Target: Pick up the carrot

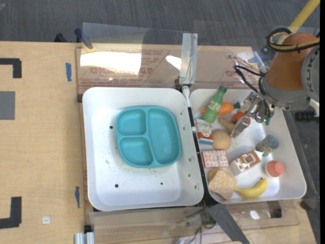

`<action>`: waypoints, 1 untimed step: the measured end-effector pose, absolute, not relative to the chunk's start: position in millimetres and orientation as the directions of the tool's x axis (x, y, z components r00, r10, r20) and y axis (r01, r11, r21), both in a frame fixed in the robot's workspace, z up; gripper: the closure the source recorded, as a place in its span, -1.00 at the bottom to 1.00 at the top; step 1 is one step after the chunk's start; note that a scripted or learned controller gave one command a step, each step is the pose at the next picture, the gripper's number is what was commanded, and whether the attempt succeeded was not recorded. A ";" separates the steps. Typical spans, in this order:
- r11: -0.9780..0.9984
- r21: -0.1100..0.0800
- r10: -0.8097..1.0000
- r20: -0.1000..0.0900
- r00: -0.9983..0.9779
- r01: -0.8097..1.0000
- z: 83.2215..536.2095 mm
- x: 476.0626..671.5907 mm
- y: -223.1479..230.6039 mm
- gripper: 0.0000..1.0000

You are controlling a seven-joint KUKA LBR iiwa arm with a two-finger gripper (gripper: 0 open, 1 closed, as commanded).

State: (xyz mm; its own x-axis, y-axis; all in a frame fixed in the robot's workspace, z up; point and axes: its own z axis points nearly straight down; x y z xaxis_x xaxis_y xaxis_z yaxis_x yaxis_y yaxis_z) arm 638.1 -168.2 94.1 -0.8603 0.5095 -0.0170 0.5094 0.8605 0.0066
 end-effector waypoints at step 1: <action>0.948 -0.004 0.317 -0.003 -0.948 0.317 89.4 658.6 -139.1 -1.00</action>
